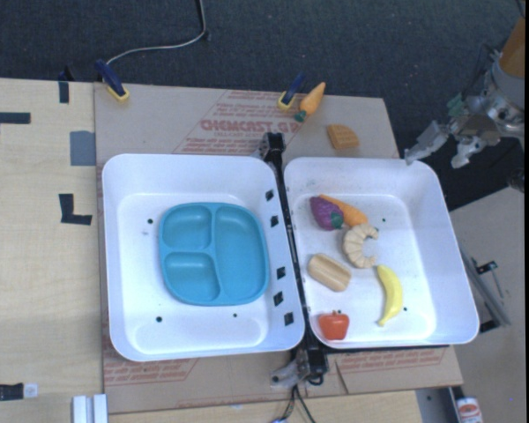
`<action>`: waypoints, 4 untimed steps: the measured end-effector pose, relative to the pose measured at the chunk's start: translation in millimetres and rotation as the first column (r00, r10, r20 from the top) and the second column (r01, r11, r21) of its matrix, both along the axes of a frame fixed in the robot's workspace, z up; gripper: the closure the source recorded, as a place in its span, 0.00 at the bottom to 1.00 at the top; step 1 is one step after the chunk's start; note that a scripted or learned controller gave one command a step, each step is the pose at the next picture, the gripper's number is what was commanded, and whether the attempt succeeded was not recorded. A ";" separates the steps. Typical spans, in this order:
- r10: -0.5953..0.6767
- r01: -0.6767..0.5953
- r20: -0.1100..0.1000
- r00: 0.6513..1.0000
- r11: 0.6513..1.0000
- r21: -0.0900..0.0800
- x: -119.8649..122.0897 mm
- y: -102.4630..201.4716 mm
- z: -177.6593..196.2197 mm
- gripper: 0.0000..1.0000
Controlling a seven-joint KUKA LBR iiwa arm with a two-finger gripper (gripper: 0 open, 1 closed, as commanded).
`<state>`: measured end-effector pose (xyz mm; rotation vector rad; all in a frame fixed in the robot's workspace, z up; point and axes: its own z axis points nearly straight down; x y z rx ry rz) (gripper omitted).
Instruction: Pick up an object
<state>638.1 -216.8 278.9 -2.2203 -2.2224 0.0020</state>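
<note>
Dark carpet lies behind the bench [35, 236], which has a light wood top w/ a brown cardboard sheet [238, 126] under two white bins. Left bin [123, 236] holds a blue divided plate [213, 254] near its middle. Right bin [436, 236] holds the toy foods: a purple eggplant [324, 211] touching an orange carrot [351, 211] near the far edge, a croissant [361, 245] just below them, a bread roll [329, 272] toward the divider side, a yellow banana [389, 293] toward the near right corner, and a red tomato [334, 325] at the near edge. Outside the bins, a small carrot-like toy [311, 98] and a tan biscuit-like piece [342, 137] rest on the cardboard.

The gripper [458, 139] hangs beyond the far right corner of the right bin, well apart from all foods; it has hold of nothing. How wide its fingers stand I cannot tell, as this part is blurred.

Any food could be the object. I judge them light, stiff plastic, prob. smooth and a bit slippery, not fragile. The banana looks the best choice: it lies alone, so take it across the narrow middle. Tomato is round and may roll out. Eggplant & carrot touch each other, so fingers have little room there.

The arm is cut off at the right edge; only an orange band [513, 51] and the wrist are seen. Small items at the bottom edge are too small to name.
</note>
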 end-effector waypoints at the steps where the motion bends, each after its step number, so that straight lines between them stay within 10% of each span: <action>1: 0.001 -0.001 -0.003 1.000 1.000 0.002 -50.5 84.5 -104.3 0.00; 2: 0.002 -0.002 0.002 1.000 1.000 0.003 -14.1 96.5 -192.0 0.00; 3: 0.001 -0.001 0.003 1.000 1.000 0.000 30.9 114.5 -193.5 0.00; 4: 0.003 -0.003 0.004 1.000 1.000 -0.001 32.0 114.2 -180.6 1.00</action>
